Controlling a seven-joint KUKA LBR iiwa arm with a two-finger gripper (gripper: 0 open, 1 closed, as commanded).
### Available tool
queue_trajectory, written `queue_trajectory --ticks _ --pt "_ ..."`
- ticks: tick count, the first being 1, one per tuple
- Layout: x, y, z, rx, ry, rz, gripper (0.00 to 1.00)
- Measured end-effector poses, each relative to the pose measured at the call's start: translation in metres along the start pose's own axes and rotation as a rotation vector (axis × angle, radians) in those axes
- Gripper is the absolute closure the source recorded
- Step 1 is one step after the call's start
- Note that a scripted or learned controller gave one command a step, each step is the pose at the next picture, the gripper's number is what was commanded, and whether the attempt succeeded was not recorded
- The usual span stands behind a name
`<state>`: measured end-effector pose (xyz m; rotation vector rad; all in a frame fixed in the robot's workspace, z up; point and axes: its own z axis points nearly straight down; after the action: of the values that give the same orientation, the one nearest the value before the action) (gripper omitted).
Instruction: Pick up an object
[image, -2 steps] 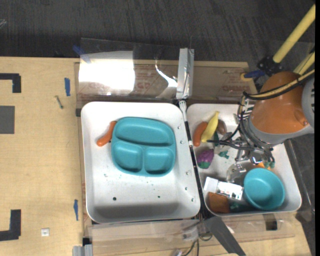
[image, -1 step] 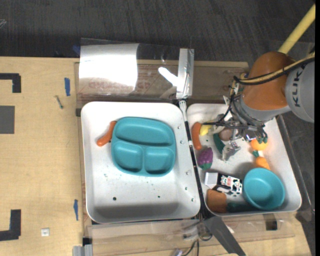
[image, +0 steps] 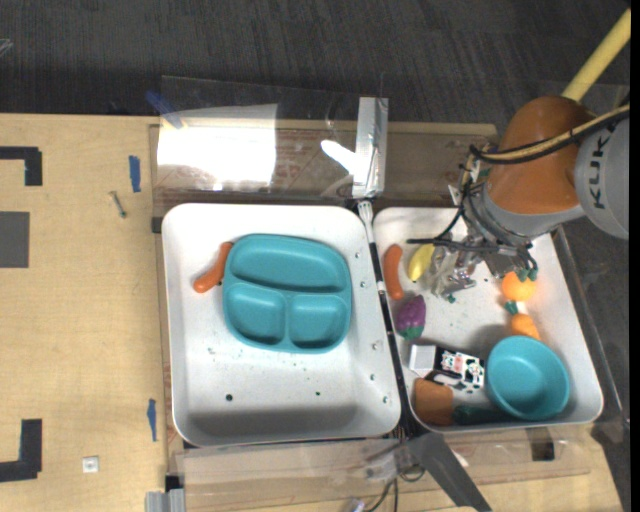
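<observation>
My gripper (image: 455, 277) hangs low over the right bin (image: 580, 330), its metal fingers pointing down just right of a yellow toy (image: 419, 262). Nothing shows between the fingers, and their spacing is unclear. A purple eggplant-like toy (image: 410, 316) lies below it to the left. An orange sausage (image: 392, 272) rests along the bin's left wall. Two orange toys (image: 518, 288) (image: 523, 325) lie to the right of the gripper.
A teal bowl (image: 527, 376) sits at the right bin's front, beside a small card box (image: 459, 369) and a brown-orange toy (image: 433, 400). The left bin (image: 190, 380) holds a teal divided plate (image: 287, 292) and an orange sausage (image: 211, 269).
</observation>
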<state>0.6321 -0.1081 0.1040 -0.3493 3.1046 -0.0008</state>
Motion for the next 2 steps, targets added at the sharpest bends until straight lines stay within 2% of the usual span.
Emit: queue_trajectory --ticks 1,2 --pt "-0.036 0.049 -0.087 0.0 0.0 0.081 1.0" --pt "-0.033 -0.016 -0.186 0.004 0.001 0.203 1.0"
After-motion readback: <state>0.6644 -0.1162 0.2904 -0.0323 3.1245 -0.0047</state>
